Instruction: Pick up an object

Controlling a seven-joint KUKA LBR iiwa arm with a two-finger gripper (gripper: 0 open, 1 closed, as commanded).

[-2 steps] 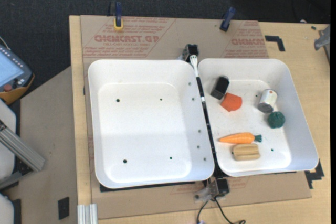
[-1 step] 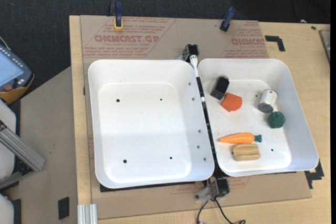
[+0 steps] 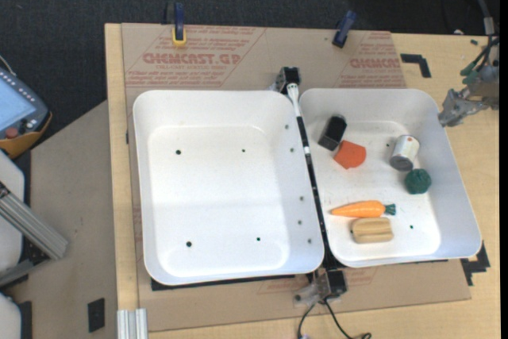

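Observation:
The right bin (image 3: 448, 171) holds several small objects. A black block (image 3: 332, 131) lies at its back left, touching an orange-red piece (image 3: 350, 155). A white and grey cylinder (image 3: 403, 152) lies on its side further right, with a dark green ball (image 3: 417, 181) just in front of it. An orange carrot with a green top (image 3: 361, 209) lies above a tan block (image 3: 371, 230) near the front. My gripper (image 3: 459, 105) shows as a grey metal part at the far right, beyond the bin's back right corner, away from all the objects.
The left bin (image 3: 147, 171) sits beside the right one, with a black divider strip (image 3: 305, 163) between them. Both rest on a cardboard sheet (image 3: 238, 52) held by blue clamps (image 3: 178, 20) at the back. Cables run off the front edge.

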